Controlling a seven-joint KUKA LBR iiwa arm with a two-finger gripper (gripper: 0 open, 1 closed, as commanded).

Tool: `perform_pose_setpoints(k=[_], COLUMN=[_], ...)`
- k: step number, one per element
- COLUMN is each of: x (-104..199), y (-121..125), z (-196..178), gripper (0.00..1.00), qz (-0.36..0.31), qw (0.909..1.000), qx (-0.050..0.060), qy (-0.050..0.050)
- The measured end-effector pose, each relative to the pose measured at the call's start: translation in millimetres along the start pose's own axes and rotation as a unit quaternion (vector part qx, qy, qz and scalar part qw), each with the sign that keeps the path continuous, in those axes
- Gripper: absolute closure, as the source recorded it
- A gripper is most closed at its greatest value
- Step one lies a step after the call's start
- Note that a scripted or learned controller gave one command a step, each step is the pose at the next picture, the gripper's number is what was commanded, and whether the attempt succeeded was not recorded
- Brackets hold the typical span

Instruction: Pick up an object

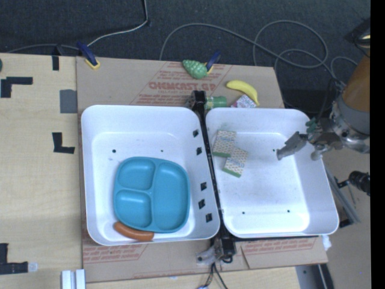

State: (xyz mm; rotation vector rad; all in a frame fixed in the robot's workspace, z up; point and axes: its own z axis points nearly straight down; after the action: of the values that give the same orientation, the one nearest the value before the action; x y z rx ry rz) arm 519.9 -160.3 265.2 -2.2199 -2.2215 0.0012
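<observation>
**Ana:** Nearest the lens, an orange sausage [133, 232] is lying in the left bin [99, 120], tucked against the front edge of a blue divided plate [151, 194]. They seem to be sitting there as spare targets for grasp trials, well away from the arm.

**Ben:** And the right bin [264, 221]?

**Ana:** It is holding two small patterned blocks [229, 152], one overlapping the other, close to the divider between the bins. I am judging these to be the likeliest things to pick, since they are the only objects in the bin the arm is hanging over.

**Ben:** How is the tool looking?

**Ana:** The gripper [298, 149] is hovering over the right bin's far right side, with its two fingers spread apart and nothing between them. It is standing well apart from the blocks, so the reach is not yet made.

**Ben:** Anything readable?

**Ana:** Red print is showing on the cardboard sheet [120, 89] under the bins. It seems to be reading "CHEMCAST", followed by letters I cannot make out. Along the front strip more red lettering is showing, too small to read.

**Ben:** And behind the bins?

**Ana:** A banana [243, 90], a green toy [195, 68] and a pale packet [243, 102] are lying on the cardboard, outside both bins, probably beyond the working area.
</observation>
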Motion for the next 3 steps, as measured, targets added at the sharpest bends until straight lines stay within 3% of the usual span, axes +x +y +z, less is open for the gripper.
perform_pose_setpoints(k=[1, 2, 3], x=[20.4, 59.9, 60.1], y=[21.5, 44.7, 32.5], z=[140.8, 168.3, 178.5], gripper=[0.00, 0.00, 0.00], qz=[0.000, -0.001, 0.000], qw=[1.0000, 1.0000, 1.0000], qx=[0.002, 0.001, -0.004], qy=[0.001, 0.000, -0.001])
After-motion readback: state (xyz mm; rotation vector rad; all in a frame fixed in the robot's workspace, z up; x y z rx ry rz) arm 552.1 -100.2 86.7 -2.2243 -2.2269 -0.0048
